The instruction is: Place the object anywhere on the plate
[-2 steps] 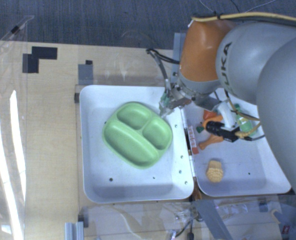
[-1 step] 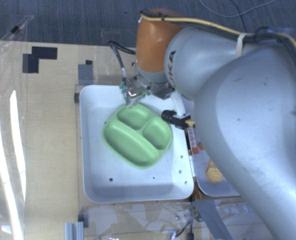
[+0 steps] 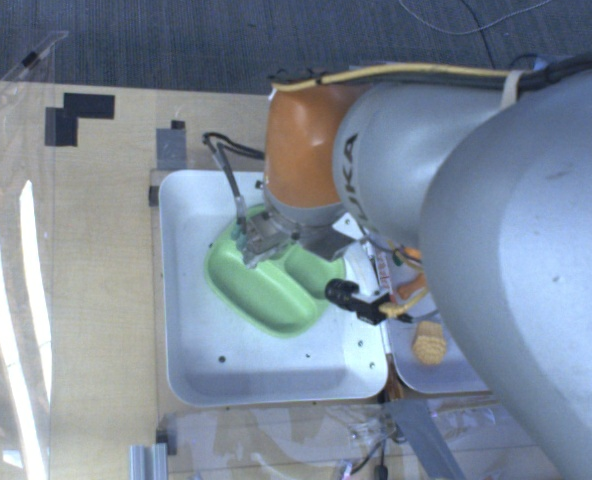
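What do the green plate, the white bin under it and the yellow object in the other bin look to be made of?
Green plate: probably moulded plastic, matte, with soft rounded rims and even colour. White bin: likely smooth plastic or coated metal; faint sheen, small dark holes. Yellow object: bumpy rows like toy corn, perhaps plastic or rubber; too small to tell.

**One fixed camera above the bench**

You look down at a slant from above the bench (image 3: 86, 298). The left bin (image 3: 186, 358) sits mid-frame; the right bin (image 3: 446, 373) is mostly covered by the arm (image 3: 476, 188), which looms large and close from your right. Dark floor (image 3: 226, 18) runs along the top.
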`<state>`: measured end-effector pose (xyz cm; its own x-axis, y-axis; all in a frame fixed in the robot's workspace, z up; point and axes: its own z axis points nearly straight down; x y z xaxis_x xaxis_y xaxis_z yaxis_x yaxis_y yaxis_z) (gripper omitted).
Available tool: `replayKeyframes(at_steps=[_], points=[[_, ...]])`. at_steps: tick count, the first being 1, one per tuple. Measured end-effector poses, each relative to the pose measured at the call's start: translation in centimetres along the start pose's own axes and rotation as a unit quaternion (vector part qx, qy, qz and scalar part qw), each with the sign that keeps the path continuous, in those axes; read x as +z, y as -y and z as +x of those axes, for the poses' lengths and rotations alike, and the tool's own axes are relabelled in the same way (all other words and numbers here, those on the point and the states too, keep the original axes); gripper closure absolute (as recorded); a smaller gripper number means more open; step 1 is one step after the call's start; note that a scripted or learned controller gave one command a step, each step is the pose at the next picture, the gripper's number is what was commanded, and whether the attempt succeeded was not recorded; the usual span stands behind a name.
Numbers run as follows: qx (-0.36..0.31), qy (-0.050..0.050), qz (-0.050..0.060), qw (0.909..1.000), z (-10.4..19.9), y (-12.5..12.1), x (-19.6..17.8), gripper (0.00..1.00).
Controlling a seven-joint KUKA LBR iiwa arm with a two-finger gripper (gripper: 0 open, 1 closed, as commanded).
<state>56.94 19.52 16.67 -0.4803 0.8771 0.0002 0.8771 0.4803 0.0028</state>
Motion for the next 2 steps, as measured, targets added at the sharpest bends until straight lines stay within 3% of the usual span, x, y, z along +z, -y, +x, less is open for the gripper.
replayKeyframes(at_steps=[1,2], points=[[0.000,0.000,0.000,1.0000,0.0,0.0,0.0,0.00],[0.044,0.000,0.000,0.9990,-4.9,0.1,1.3,0.00]])
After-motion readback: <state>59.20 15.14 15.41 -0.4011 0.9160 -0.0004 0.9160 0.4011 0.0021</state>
